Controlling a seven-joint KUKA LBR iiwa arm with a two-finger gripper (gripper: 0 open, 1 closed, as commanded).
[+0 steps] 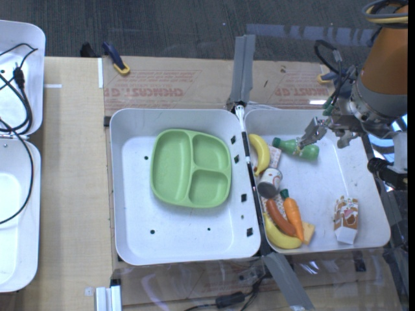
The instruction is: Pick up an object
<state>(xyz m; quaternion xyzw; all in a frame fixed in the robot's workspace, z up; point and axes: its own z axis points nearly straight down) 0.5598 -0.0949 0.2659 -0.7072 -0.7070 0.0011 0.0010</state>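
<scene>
My gripper (pixel 326 137) hangs over the far part of the right bin (pixel 324 186), open, with nothing between its fingers. Its left finger (pixel 310 135) is just above a green toy vegetable (pixel 299 149) that lies at the bin's far side. Along the bin's left wall lie a yellow banana (pixel 259 151), a small white cup (pixel 272 176) and a dark round piece (pixel 266 190). In the near left corner an orange carrot (pixel 293 216), a red piece (pixel 278 217) and a second banana (pixel 283 238) are heaped together. A small printed carton (pixel 347 219) stands near the right wall.
The left bin (pixel 130 199) holds a green divided plate (pixel 191 168). A grey divider post (pixel 243 70) rises between the bins at the back. White trays with black cables (pixel 16 89) sit at the far left. The arm's orange band (pixel 389 50) is at the upper right.
</scene>
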